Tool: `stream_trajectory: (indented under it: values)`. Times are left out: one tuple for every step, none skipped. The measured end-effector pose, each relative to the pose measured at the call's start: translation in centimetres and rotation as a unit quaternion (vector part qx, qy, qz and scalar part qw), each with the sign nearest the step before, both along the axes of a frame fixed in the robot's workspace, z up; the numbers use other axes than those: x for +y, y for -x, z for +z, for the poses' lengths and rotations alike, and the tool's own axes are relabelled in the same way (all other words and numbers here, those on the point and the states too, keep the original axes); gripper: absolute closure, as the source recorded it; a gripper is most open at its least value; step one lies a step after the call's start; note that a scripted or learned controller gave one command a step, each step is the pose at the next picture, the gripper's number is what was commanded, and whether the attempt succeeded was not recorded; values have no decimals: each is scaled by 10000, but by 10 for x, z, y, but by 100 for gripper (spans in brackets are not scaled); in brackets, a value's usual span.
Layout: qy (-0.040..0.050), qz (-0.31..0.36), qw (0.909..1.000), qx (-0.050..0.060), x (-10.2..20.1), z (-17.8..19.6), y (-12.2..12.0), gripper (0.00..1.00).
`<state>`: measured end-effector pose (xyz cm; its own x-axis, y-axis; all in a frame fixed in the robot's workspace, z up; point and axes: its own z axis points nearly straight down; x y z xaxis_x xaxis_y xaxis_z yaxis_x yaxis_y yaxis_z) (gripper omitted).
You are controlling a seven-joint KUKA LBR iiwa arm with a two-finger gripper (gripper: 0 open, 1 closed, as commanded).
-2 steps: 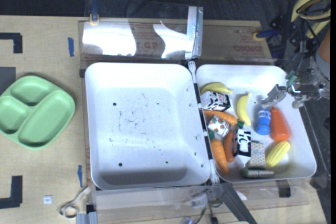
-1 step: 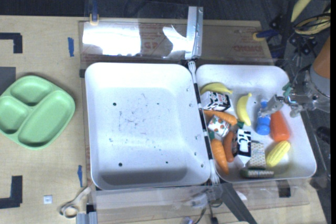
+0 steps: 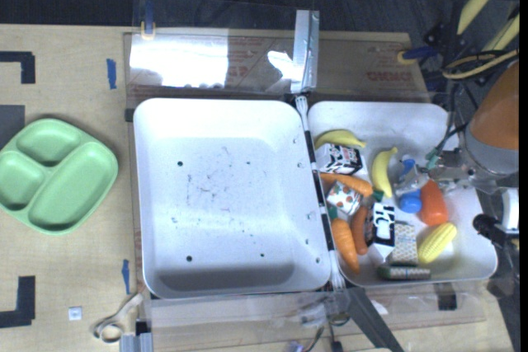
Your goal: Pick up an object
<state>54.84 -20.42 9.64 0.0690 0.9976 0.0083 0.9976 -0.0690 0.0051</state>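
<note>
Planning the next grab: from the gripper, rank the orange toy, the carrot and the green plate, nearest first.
1. Orange toy, just below the gripper in the right bin.
2. Carrot, by that bin's left wall.
3. Green plate, far left on the bench.

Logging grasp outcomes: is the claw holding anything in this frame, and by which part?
Cannot be told. The arm sits at the right bin's far edge, near the orange toy and blue ball; no object is seen gripped.
</note>
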Motion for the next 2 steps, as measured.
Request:
stream_trajectory:
  values:
    - [46,-42,10000,-11,51,-8,40,0]
    - [46,-53,10000,-29,50,3,39,100]
